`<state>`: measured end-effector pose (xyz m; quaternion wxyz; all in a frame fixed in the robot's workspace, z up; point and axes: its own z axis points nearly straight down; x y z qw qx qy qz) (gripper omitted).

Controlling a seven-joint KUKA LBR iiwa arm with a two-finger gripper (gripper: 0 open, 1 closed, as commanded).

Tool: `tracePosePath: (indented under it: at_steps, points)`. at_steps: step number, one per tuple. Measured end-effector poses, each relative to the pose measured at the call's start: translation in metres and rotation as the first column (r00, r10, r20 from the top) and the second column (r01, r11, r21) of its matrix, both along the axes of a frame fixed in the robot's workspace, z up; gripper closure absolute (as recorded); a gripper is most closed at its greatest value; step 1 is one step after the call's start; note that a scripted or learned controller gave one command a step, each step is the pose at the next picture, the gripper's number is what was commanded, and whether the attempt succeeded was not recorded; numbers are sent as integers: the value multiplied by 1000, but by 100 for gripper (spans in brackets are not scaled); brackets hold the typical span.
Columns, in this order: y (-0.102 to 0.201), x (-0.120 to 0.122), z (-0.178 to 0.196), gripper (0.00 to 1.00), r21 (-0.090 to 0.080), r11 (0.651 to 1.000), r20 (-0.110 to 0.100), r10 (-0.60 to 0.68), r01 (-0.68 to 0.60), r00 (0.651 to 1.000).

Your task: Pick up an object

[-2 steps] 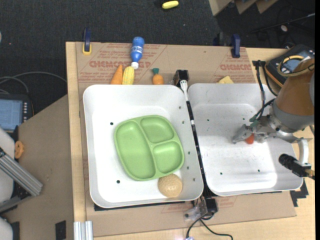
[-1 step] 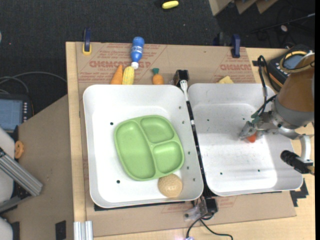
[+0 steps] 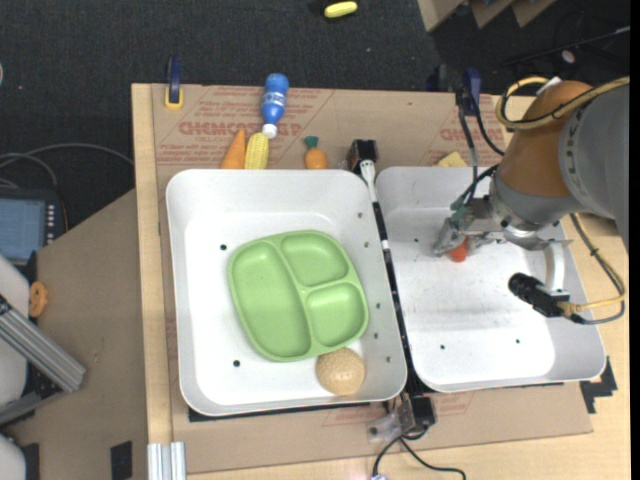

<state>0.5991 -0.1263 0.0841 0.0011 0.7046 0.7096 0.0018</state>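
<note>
The fingers were low in the upper left part of the right bin, pointing toward that bin's left wall, and whether they were spread or pressed together could not be told from this angle. A small orange-red object lay on the bin floor right at their tips, touching or nearly so; it could not be made out as sitting between them. Behind them the grey arm with its orange band reached in from the right, cables looping around it.

The left bin held a green divided plate near its middle and a tan ball just beside the plate's lower edge, against the bin's front wall.

Both bins sat on a cardboard-covered tabletop. Along its far edge, behind the left bin, lay a blue-and-white bottle, a corn cob, an orange carrot and a smaller carrot. Beyond the tabletop was dark carpet, with a yellow object on it. Metal framing and cables stood at the left.
</note>
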Motion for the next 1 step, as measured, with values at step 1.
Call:
tracePosePath:
  at_steps: [1]
  points:
    - [67,42,108,100,-1,1000,9,1,-1,1000]
